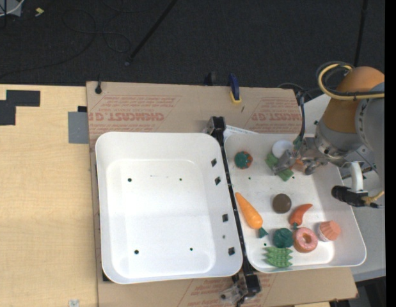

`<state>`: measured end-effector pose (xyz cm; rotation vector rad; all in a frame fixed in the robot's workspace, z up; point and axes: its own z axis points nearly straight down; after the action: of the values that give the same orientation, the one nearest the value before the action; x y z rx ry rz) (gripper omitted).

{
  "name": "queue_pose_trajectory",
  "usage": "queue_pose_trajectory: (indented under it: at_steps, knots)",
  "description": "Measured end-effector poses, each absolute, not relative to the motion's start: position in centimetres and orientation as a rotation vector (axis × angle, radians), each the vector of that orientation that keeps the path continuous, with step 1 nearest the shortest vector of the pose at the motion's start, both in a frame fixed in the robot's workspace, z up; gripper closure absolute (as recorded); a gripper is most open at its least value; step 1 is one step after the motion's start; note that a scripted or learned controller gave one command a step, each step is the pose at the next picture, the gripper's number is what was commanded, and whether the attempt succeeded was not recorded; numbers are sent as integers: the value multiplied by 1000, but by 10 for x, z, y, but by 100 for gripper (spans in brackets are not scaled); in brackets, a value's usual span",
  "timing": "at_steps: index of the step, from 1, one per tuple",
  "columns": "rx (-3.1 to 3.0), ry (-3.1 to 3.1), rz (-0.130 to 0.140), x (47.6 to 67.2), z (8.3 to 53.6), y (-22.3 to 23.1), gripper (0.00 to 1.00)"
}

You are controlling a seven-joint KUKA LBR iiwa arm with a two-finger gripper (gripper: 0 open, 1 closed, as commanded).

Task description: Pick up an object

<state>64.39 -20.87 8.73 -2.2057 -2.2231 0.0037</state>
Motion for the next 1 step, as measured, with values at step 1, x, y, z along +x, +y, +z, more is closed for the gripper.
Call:
queue_pose_trajectory:
  at_steps: [1]
  knots:
    - [-2205, -2223, 4, 644, 87, -209, 0]
